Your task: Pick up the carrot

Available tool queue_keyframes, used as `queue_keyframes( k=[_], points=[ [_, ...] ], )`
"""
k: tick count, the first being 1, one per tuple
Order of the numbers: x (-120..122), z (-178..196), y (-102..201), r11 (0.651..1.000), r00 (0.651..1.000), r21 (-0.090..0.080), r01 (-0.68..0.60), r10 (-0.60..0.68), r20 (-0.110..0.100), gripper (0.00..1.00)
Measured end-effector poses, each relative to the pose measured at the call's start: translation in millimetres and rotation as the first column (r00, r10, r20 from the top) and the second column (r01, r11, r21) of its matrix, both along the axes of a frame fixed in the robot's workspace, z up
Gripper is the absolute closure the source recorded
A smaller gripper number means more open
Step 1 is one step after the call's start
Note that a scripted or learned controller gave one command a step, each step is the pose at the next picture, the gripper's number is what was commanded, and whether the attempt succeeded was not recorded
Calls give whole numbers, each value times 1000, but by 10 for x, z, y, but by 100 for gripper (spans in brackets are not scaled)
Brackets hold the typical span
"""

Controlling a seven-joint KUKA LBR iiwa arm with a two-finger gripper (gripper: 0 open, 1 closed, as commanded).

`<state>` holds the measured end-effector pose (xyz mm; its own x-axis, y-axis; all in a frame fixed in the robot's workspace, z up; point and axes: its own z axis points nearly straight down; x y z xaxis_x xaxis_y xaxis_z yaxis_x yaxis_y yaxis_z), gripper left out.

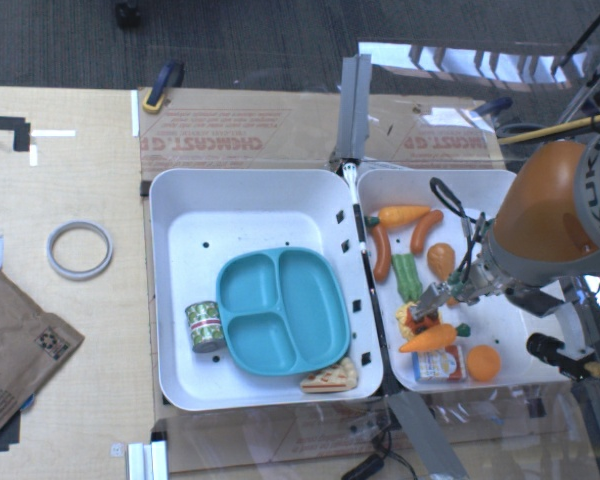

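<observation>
The carrot (428, 339), orange with a small green top at its right end, lies tilted near the front of the right bin (500, 183). My gripper (435, 302) hangs just above and behind it, over a yellow and red toy food (412, 317). The grey arm with its orange band (545, 208) comes in from the right. A second long orange piece (403, 213) lies at the back of the same bin.
The right bin also holds a red sausage (382, 253), a green vegetable (408, 276), an orange-red pepper (426, 231), an orange ball (483, 362) and a small packet (438, 366). In the left bin are a teal divided plate (283, 310), a can (205, 326) and a sandwich (330, 376).
</observation>
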<state>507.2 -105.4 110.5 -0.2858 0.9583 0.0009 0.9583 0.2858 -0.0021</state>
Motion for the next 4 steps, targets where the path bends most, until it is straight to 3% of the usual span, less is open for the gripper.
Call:
queue_keyframes(
  k=[1,2,3,4],
  points=[
    [-280,-174,-13,986,986,-1,-170,170,6,0],
    [-266,-79,-23,986,986,-3,-165,165,10,100],
    [-265,-78,-23,986,986,-3,-166,166,10,0],
    [-257,10,-30,987,987,-4,-161,161,11,100]
  ],
)
